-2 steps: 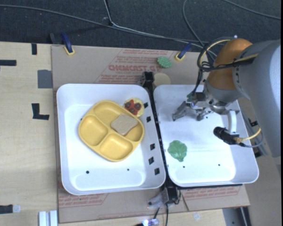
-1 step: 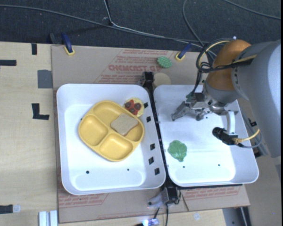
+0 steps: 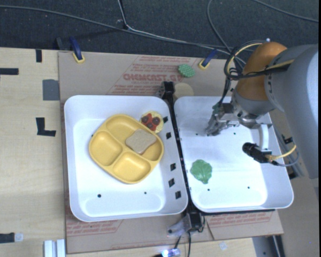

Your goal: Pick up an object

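the arm reaches low into the right bin (image 3: 267,197); gripper (image 3: 211,128) state unclear; green object (image 3: 201,171) lies apart, nearer the camera.

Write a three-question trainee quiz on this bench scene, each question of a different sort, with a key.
1. True or false: the green leafy piece lies in the right bin.
2. The tan slice rests on: A) the yellow divided plate, B) the bare floor of the left bin, C) the cardboard sheet.
3. Fill in: the pincer is above the ___ bin.

Key: 1 true; 2 A; 3 right.
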Controlling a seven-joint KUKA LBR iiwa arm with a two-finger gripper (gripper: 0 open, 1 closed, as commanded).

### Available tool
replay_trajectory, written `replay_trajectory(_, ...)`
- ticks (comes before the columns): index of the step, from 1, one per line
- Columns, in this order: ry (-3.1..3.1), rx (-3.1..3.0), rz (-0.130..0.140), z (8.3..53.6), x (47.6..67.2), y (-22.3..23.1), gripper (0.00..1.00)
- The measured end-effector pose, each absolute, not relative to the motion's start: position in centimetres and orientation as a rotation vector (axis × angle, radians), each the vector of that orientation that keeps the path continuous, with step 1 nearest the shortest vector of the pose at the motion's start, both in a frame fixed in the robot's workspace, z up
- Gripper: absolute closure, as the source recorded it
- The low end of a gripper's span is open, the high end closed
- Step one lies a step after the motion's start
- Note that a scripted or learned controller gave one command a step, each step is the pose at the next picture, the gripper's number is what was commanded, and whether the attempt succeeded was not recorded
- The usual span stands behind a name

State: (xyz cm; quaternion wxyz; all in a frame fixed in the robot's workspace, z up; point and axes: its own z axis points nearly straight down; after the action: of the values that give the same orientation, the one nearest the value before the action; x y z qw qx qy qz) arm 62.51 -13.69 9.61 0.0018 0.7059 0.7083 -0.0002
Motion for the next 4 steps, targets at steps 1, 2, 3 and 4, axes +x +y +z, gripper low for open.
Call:
replay_trajectory(1, 2.222, 2.220, 0.002, 14.0, 62.0, -13.7, 1.00)
replay_trajectory(2, 2.221, 2.218, 0.003, 20.1, 62.2, -14.3, 1.00)
replay_trajectory(3, 2.222, 2.217, 0.004, 24.6, 61.9, -13.6, 1.00)
replay_trajectory(4, 2.226, 2.218, -0.002, 23.3, 61.8, -8.1, 1.00)
